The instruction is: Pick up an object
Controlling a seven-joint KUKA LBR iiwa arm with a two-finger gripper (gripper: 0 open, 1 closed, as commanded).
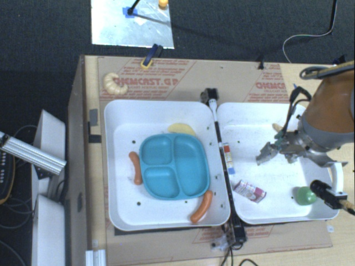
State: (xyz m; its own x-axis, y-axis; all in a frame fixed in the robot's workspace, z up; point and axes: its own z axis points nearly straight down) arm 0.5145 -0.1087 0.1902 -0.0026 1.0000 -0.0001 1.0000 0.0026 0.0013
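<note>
My gripper [269, 143] hovers over the middle of the right bin [244, 113], open with nothing between its fingers. A small pink and white packet [250, 191] lies near the bin's front, below and to the left of the gripper. A green rounded object [303, 195] rests at the front right. A thin white and red tube [226, 154] lies along the divider side, to the left of the gripper.
The left bin [119, 148] holds a blue divided plate [173, 166], an orange sausage [136, 167] to its left, another sausage [201, 206] at its front right, and a yellow piece [182, 129] behind it. A dark rail [219, 143] separates the bins.
</note>
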